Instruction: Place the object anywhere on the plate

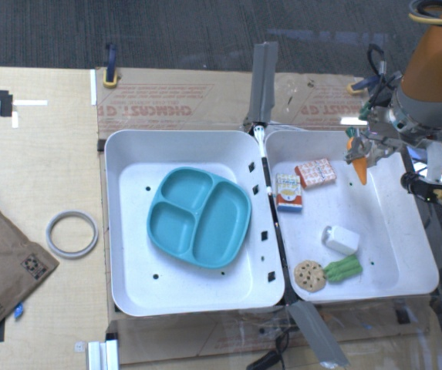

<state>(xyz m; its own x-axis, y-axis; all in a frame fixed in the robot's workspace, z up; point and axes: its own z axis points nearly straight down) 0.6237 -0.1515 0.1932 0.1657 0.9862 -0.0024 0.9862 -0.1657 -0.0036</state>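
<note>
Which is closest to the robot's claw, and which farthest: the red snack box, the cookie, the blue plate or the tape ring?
Measured from the gripper, at the right bin's far right corner:
1. Red snack box, just left of it in the right bin.
2. Cookie, at that bin's near edge.
3. Blue divided plate, in the left bin.
4. Tape ring, on the bench, far left.

The plate (199, 217) is teal, lying in a white bin (120, 230); the right-hand bin (413, 245) is white too; within it, a red and white packet (315, 173); a small box (288, 192) in white, red and blue; a plain white block (342, 240); a tan cookie (309, 275) with dark specks; a green vegetable (342, 269); an orange carrot (360, 168) near the gripper (363, 151); the arm (430, 60) shows orange over grey; the bench (35, 168) is pale wood; a grey tape ring (72, 233) sits there.
</note>
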